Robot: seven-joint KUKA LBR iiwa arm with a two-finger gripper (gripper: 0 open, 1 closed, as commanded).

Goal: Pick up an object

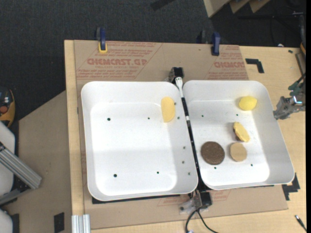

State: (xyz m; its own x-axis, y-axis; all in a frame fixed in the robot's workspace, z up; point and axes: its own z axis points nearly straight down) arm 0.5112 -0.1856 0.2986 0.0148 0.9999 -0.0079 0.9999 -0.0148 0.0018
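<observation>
- A yellow oblong piece (168, 109) lies alone in the left bin (97, 144), up in its far right corner, close to the wall that meets the other bin.
- The right bin (272, 159) carries four things: a round yellow lump (247, 103) near its far right corner, a yellow wedge-like piece (241, 132) lying at a slant toward the middle, a dark brown disc (213, 153) nearer the front, and a tan disc (238, 152) just beside it on the right.
- The yellow wedge-like piece sits just above the tan disc; whether they touch cannot be told.
- The pincer (286, 106) shows at the right edge of the view, outside the right bin's rim and level with the round yellow lump, near it but apart from it.
- Nothing can be seen between the pincer's tips; it is too small and blurred to say whether it stands wide or narrow.
- Both bins sit side by side on a brown board (146, 57) printed with red lettering, which lies on the counter (53, 130).
- Two blue clamps, one on the left (101, 37) and one on the right (215, 41), grip the board's far edge.
- A black cable (194, 222) trails off the near edge between the bins.
</observation>
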